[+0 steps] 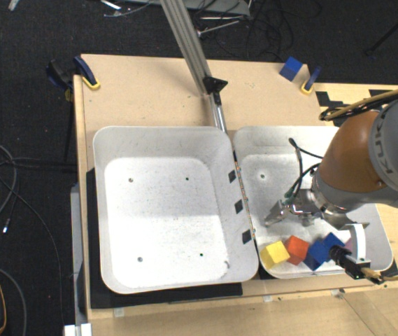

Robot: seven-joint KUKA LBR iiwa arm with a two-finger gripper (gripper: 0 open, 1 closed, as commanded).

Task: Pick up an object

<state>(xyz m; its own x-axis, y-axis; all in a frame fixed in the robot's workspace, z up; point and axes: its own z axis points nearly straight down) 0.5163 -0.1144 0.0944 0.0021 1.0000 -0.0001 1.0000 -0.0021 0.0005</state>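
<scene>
In the right bin [268, 152], near its front edge, three small blocks lie in a row: a yellow block [275, 253], an orange-red block [297, 248] and a blue block [322, 250]. They touch or nearly touch each other. My gripper [280, 213] hangs over the middle of the right bin, just behind the blocks and above the yellow and orange ones. Its metal fingers point to the left and look spread, with nothing between them. The arm's orange band [352, 156] covers the bin's right part.
The left bin [115, 145] lies beside the right one, sharing a raised rim with black clips [240, 205]. A metal pole [188, 37] slants in from the top. Blue clamps [293, 68] sit at the bench's back edge. Cables trail by the bin's right front corner.
</scene>
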